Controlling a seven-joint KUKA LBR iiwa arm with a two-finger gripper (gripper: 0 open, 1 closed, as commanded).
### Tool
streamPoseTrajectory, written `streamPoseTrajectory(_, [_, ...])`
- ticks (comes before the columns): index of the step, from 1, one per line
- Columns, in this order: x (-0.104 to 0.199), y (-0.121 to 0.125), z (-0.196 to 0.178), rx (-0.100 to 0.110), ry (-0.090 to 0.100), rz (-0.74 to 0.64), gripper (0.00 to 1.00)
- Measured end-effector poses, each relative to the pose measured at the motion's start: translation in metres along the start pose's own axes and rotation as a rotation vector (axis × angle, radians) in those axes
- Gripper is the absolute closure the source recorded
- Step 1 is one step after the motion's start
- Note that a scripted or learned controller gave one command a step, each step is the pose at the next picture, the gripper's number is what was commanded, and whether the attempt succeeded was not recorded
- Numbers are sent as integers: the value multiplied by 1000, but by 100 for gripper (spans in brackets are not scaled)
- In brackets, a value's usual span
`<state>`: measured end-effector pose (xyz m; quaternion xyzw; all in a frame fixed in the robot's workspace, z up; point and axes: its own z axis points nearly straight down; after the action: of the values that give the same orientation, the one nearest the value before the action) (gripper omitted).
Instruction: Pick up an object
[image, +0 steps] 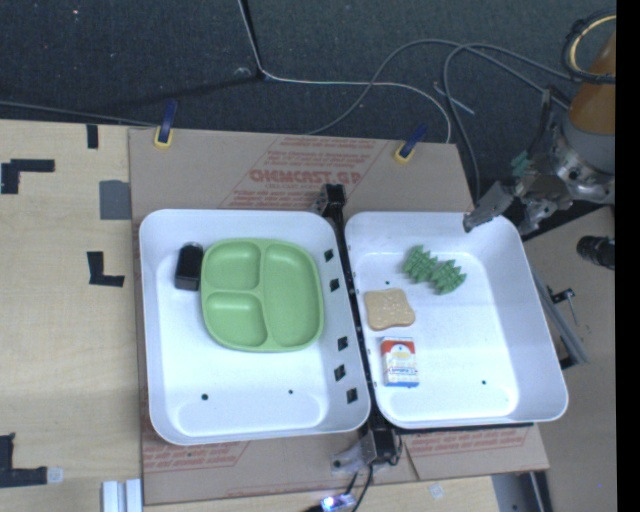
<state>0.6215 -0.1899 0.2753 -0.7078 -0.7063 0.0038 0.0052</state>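
The tool (482, 215) hangs beyond the right bin's (535, 330) upper corner, grip state unclear, probably leaving the toast (388, 309) reachable.

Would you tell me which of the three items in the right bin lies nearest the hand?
The green spiky toy, at the bin's far end, closest to the hand.

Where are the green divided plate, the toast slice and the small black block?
green divided plate (263, 295): camera view, middle ridge between its compartments.
toast slice (388, 309): camera view, centre of its top face.
small black block (188, 266): camera view, centre of its top.
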Motion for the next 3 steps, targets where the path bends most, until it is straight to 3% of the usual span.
streamPoseTrajectory(1, [1, 2, -7, -12, -3, -4, 0])
streamPoseTrajectory(3, [2, 16, 98, -8, -3, -4, 0])
